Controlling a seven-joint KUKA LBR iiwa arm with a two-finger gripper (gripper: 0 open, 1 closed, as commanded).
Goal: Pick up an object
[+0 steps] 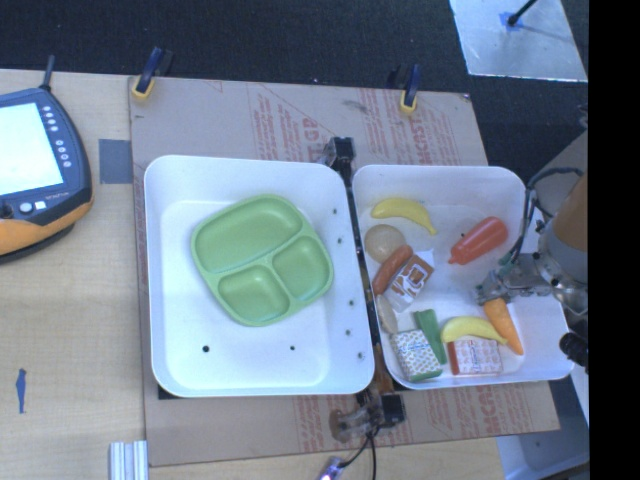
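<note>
The right bin holds several toy foods: a yellow banana, a red pepper, a beige round piece, a sausage, a small brown-and-white carton, a green stick, a second banana, an orange carrot and two small packets. My gripper is at the bin's right side, low over the floor just above the carrot and below the red pepper. I see nothing held between its fingers.
The left bin carries a green divided plate. A teach pendant lies at the far left of the bench. Clamps stand at the board's far edge, and the arm's body rises at the right.
</note>
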